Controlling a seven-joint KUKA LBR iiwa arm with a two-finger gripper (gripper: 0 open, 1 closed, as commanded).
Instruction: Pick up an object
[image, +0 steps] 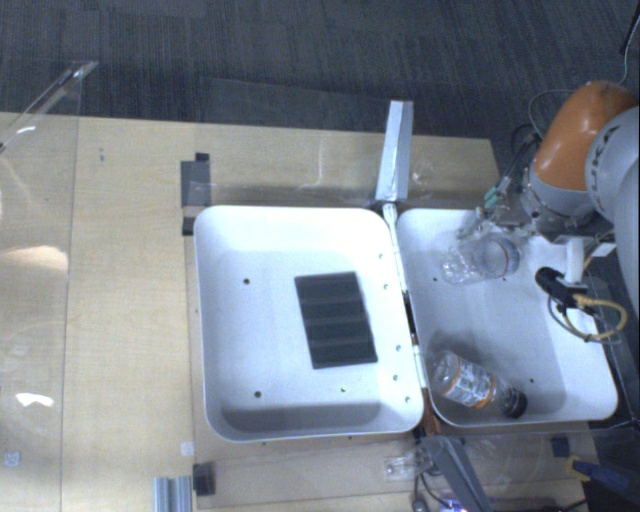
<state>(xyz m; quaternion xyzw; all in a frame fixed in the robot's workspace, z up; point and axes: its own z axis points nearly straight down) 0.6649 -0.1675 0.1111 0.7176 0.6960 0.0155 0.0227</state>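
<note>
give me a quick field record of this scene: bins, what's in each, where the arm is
left bin: shallow white bin holding a black ribbed rectangular pad
right bin: shallow white bin holding a clear plastic cup near the back and a clear plastic bottle with an orange label and black cap lying at the front
arm: grey with orange band, over the right bin's back right corner
tool: beside the cup, fingers unclear

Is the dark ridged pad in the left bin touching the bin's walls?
Apart. In the camera view the dark ridged pad lies flat near the middle of the left bin, with bare white floor showing on all four sides between it and the walls.
</note>
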